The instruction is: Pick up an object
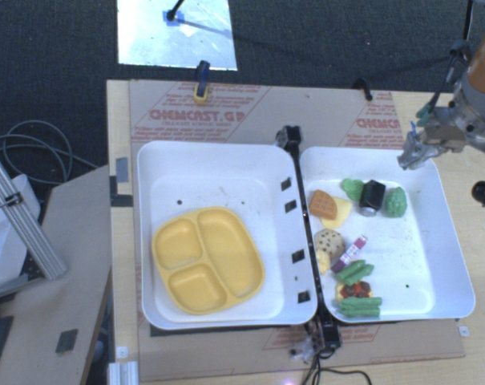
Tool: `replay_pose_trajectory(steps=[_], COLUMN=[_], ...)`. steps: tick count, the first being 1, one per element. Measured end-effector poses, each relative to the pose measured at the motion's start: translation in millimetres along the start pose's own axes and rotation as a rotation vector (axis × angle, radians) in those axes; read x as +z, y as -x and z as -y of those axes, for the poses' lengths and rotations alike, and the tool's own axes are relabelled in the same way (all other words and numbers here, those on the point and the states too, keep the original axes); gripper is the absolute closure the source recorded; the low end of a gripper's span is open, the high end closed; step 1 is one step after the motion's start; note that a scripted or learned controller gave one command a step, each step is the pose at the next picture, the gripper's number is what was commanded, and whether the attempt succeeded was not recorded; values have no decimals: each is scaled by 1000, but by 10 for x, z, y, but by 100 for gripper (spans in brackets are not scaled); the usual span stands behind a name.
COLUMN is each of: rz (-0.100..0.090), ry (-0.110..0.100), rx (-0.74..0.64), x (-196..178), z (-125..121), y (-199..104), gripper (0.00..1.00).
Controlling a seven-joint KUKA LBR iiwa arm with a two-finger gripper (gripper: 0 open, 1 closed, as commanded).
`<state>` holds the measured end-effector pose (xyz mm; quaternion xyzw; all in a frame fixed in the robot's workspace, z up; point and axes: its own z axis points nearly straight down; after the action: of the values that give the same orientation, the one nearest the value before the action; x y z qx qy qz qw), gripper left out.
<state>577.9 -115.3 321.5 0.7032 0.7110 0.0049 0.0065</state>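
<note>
My gripper hangs above the far right rim of the right bin, with nothing visible between its fingers. Below and left of it lie a black can, a green broccoli piece and a green leafy piece. Further left sits an orange waffle piece on a yellow slice. A cookie, a purple and white tube, green pea pods and a red and green item lie toward the bin's front.
The left bin holds a yellow three-compartment tray. A black hinge strip runs between the two bins. A yellow and blue clip sits at the bench's far edge.
</note>
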Motion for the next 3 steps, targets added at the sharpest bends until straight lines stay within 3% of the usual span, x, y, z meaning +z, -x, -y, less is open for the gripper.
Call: replay_pose_trajectory(steps=[1, 2, 3], rz=[4, -1, 0], ry=[3, -2, -8], rx=[6, 5, 2], x=[-1321, -2221, -2266], z=[-170, 610, 574], y=[298, 119, 124], gripper=[100, 100, 100])
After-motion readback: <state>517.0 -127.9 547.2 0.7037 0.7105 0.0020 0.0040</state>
